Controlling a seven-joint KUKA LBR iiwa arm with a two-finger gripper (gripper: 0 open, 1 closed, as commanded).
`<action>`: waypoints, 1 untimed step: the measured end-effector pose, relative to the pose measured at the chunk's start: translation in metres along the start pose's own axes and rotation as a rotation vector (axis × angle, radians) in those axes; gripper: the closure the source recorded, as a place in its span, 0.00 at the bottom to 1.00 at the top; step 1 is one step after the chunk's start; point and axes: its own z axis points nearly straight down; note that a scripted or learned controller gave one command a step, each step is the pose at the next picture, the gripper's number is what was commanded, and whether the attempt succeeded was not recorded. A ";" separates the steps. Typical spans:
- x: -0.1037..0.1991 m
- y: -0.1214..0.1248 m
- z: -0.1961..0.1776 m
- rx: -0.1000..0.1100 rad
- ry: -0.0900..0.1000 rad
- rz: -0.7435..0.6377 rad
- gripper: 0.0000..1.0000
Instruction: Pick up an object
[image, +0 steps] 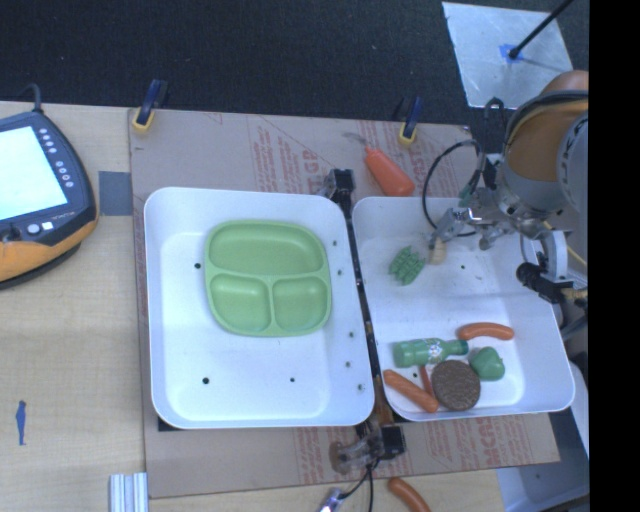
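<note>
Up in the far part of the right bin (540, 310), the gripper (440, 248) reaches in from the right, its tip low over the white floor. The fingers are too small and blurred to read, so I cannot tell whether they stand apart or together, and nothing shows clearly between them. Just beside the tip, on its left, lies a small green ridged piece (405, 265); whether the tip touches it I cannot tell.

Other toy foods crowd the near end of the same bin, well apart from the gripper: a green bottle (428, 351) lying on its side, an orange sausage (485, 332), a green pepper-like piece (489, 363), a brown round patty (456, 385), and a carrot (410, 391) touching the patty's left edge.

Over in the left bin (170, 300) sits a green divided plate (268, 277), upright, toward the far side.

On the cardboard beyond the bins lies another orange carrot (387, 172), and one more orange piece (408, 492) rests at the near edge. A tablet-like controller (35, 195) lies on the worktop (70, 360) at the far left. Black cables loop beside the arm's wrist (540, 150).
</note>
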 end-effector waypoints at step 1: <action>0.022 0.000 -0.021 -0.002 0.000 0.001 0.00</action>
